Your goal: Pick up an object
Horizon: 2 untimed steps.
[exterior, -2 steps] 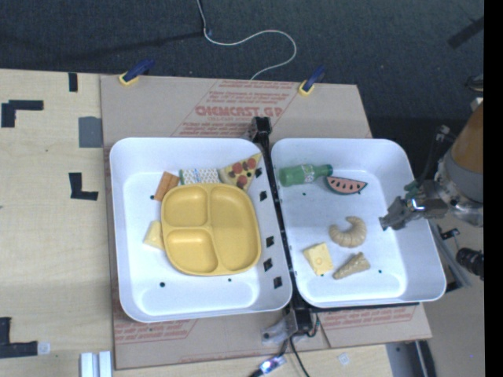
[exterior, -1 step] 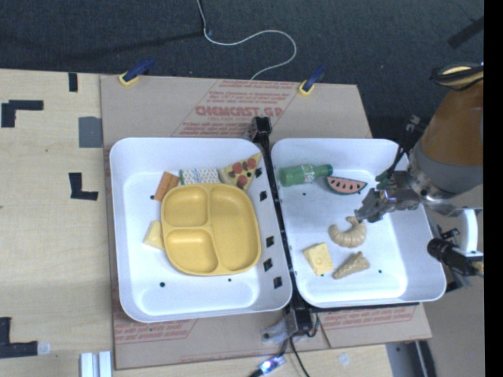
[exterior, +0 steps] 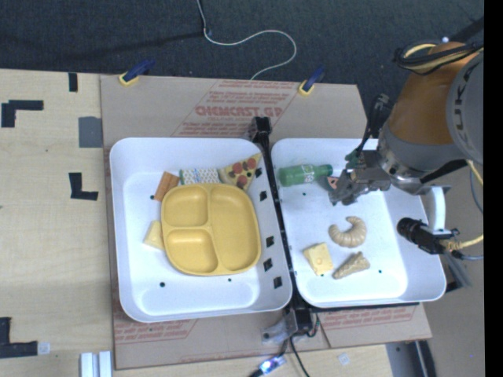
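Approach step in hand: gripper [exterior: 343,188] sits over the upper part of the right bin [exterior: 409,289], nothing visibly between its fingers. Whether the jaws stand spread or pressed together cannot be told; the fingertips are dark and blurred against the wrist housing.

Candidate objects, placed relative to the jaws:
- Green bottle [exterior: 305,174], lying on its side just beyond the fingertips, toward the divider between the bins. Nearest item.
- Croissant [exterior: 349,231], a pale tan crescent, near and below the jaws, apart from them.
- Cheese wedge [exterior: 318,258], yellow, farther below, toward the divider.
- Cone-shaped piece [exterior: 351,265], tan, just beside the wedge and below the croissant.

Judgement: no grasp made yet. Next move calls for centring over one item, most plausibly the bottle or croissant, descending with the jaws apart, and closing across its narrow dimension. The bottle may roll under contact.

Left bin [exterior: 126,273] holds a yellow divided plate [exterior: 211,228], well apart from the jaws.
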Tool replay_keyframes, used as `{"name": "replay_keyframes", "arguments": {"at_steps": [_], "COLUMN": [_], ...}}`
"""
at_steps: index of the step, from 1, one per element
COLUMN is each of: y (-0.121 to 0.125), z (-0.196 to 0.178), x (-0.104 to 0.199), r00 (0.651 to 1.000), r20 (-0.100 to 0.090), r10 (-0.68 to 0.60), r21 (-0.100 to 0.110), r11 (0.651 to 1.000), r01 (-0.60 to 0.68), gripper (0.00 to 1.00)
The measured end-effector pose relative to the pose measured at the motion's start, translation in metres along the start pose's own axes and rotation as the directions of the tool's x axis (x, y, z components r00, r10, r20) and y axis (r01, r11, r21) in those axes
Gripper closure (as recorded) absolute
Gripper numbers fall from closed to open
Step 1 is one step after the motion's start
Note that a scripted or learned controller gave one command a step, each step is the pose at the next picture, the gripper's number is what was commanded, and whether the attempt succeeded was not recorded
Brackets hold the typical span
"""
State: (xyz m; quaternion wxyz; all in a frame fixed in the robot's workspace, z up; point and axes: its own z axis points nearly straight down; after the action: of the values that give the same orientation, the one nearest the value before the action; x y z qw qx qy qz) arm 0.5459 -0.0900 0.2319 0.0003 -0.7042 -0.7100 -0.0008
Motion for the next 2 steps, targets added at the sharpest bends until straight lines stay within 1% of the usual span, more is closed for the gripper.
{"name": "replay_keyframes", "arguments": {"at_steps": [1, 2], "y": [0.034, 0.055], "z": [0.013, 0.009], "x": [0.039, 0.078], "r00": [1.000, 1.000], "r20": [0.001, 0.001], "r10": [0.002, 0.002], "r21": [0.002, 0.001], "r11": [1.000, 1.000], "r01": [-0.002, -0.002], "gripper": [1.00, 1.00]}}
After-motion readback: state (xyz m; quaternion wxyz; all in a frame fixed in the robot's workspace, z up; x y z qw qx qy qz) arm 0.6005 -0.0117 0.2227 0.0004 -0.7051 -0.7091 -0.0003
